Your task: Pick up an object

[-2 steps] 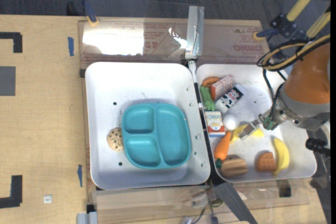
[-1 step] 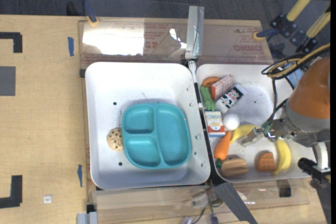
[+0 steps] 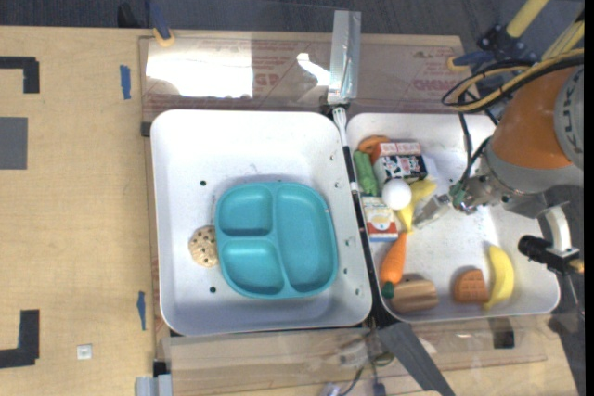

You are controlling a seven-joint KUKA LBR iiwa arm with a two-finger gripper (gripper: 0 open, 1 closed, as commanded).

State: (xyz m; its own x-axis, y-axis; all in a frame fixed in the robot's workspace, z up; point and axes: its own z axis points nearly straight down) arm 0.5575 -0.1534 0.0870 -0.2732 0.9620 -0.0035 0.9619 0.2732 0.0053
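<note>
The right bin (image 3: 447, 248) holds several toy foods. A white ball (image 3: 397, 195) lies beside a yellow piece (image 3: 419, 196). A black-and-white milk carton (image 3: 402, 164) and a green vegetable (image 3: 365, 172) lie behind them. Toward the front are a small box (image 3: 379, 220), a carrot (image 3: 394, 261), a brown loaf (image 3: 415, 294), an orange fruit (image 3: 470, 285) and a banana (image 3: 501, 274). My gripper (image 3: 431, 210) hangs low over the middle of this bin, just right of the ball and the yellow piece. It is small and partly blurred here.
The left bin (image 3: 241, 144) carries a teal divided plate (image 3: 276, 238) and a cookie (image 3: 203, 246) at the plate's left. The arm's grey and orange body (image 3: 534, 139) covers the right bin's far right corner. A clear panel (image 3: 241, 60) stands behind the bins.
</note>
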